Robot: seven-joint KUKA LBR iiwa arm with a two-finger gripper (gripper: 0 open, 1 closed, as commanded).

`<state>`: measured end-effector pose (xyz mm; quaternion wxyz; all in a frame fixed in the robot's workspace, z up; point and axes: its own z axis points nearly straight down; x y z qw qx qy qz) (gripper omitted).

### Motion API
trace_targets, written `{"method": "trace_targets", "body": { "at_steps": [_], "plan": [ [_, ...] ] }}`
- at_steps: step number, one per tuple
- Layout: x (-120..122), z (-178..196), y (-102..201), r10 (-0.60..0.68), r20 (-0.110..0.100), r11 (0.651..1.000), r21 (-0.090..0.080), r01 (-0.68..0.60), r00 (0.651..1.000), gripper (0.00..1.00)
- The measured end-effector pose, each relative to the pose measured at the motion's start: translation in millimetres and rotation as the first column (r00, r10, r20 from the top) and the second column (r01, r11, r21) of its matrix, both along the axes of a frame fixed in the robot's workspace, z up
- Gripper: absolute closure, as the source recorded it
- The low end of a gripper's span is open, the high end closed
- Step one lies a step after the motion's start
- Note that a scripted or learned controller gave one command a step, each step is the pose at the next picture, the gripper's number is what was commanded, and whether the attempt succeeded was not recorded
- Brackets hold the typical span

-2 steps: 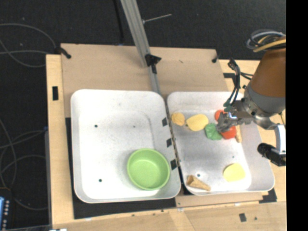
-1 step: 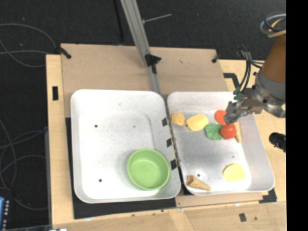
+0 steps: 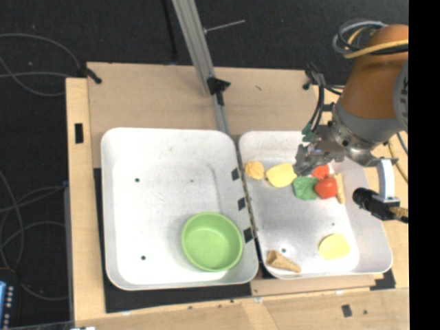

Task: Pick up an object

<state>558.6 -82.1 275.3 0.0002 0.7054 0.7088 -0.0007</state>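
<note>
Pincer (image 3: 311, 165): hanging low in right bin (image 3: 375, 249), jaw state impossible to tell. Green piece (image 3: 304, 188) and red piece (image 3: 327, 187): lying directly beneath and just nearward, touching each other. Yellow piece (image 3: 280, 176): sitting just leftward, long axis running left-right. Far wall crowding close; open floor spreading nearward.

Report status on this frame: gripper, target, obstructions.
Gripper low in right bin, over clustered green piece, red piece, yellow piece. Nothing seen held. Pieces crowd each other.
</note>
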Motion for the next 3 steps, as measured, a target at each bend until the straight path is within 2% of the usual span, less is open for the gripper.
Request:
{"method": "trace_targets", "body": {
  "at_steps": [2, 3],
  "plan": [
    [29.0, -4.1, 111.0, 0.002, 0.002, 1.000, 0.000, -0.002, 1.000, 1.00],
    [46.2, -5.1, 155.0, 0.001, 0.003, 1.000, 0.000, -0.001, 1.000, 1.00]
  ]
}}
